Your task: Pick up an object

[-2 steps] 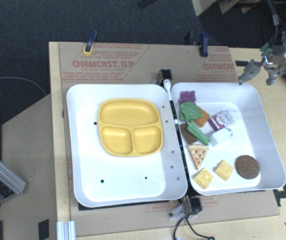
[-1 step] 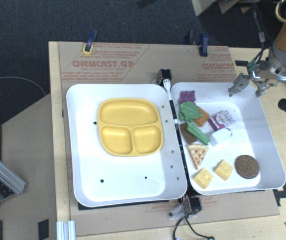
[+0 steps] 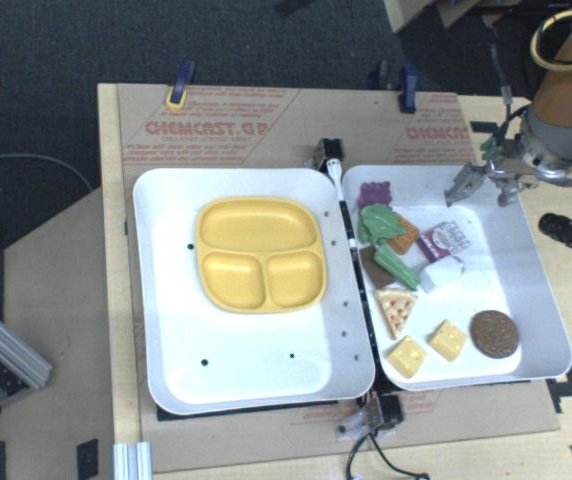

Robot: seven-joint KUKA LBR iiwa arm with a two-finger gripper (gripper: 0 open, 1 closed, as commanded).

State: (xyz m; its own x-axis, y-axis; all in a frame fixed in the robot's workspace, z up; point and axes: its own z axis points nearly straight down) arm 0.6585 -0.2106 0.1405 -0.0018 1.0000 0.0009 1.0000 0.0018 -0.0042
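1. Your candidates lie in the right bin: a green toy, pizza slice, cookie.
2. The gripper, upper right, hovers with jaws spread and nothing between them.
3. You're at the approach step: next, centre over one item and descend.

Robotics lab: clamped bench board, white bins, loose cables, aluminium framing.

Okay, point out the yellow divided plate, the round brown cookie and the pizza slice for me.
yellow divided plate (image 3: 261,251): camera view, on the ridge between its compartments.
round brown cookie (image 3: 493,333): camera view, middle of its top face.
pizza slice (image 3: 397,311): camera view, centre of the topping.
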